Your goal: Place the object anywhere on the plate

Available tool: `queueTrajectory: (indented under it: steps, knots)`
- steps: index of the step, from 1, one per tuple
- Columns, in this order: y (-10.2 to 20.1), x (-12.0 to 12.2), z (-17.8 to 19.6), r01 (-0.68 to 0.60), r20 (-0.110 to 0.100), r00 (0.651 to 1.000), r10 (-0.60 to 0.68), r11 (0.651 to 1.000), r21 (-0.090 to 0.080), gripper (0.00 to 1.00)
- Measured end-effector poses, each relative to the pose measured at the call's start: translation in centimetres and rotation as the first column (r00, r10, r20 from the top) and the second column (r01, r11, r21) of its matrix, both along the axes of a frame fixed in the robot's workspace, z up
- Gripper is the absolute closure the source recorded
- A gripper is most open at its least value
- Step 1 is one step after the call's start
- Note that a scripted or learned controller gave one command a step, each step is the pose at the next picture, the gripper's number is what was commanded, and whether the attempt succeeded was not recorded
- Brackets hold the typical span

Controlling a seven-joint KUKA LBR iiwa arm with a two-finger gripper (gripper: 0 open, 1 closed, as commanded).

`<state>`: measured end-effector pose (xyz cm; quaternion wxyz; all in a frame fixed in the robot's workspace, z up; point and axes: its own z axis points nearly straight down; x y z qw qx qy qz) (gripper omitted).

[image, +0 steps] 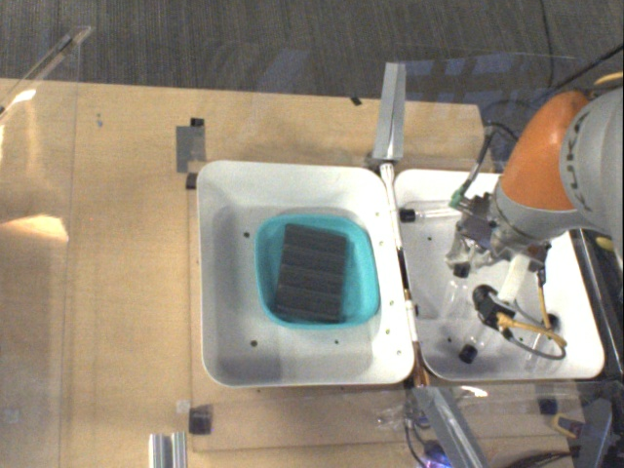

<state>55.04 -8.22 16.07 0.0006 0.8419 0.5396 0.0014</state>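
Observation:
A dark grey ribbed block [312,269] lies flat on the teal plate [364,295], roughly in its middle, with its long side running front to back. The plate sits inside the left white bin [226,300]. My gripper [483,261] hangs low over the right white bin [583,351], well to the right of the plate and apart from the block. Above it are the grey wrist and its orange band [546,159]. I see nothing held in the gripper.
A raised divider [400,261] separates the two bins. A black and yellow cable loop [522,325] hangs from the wrist over the right bin's floor. A metal post [390,110] stands behind the bins. Bare wooden bench lies to the left.

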Motion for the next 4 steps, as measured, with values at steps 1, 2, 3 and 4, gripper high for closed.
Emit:
queueTrajectory:
  steps: [1,2,3,4]
  knots:
    - [5.7,2.0,2.4,-0.060,0.002,0.998,0.060,0.998,-0.001,1.00]
    - [5.7,2.0,2.4,-0.060,0.002,0.998,0.060,0.998,0.000,0.00]
    - [0.1,-4.2,8.4,0.008,0.003,1.000,-0.008,1.000,-0.001,0.00]
    - [-7.0,-2.4,21.3,0.131,0.010,0.991,-0.131,0.991,-0.004,0.00]
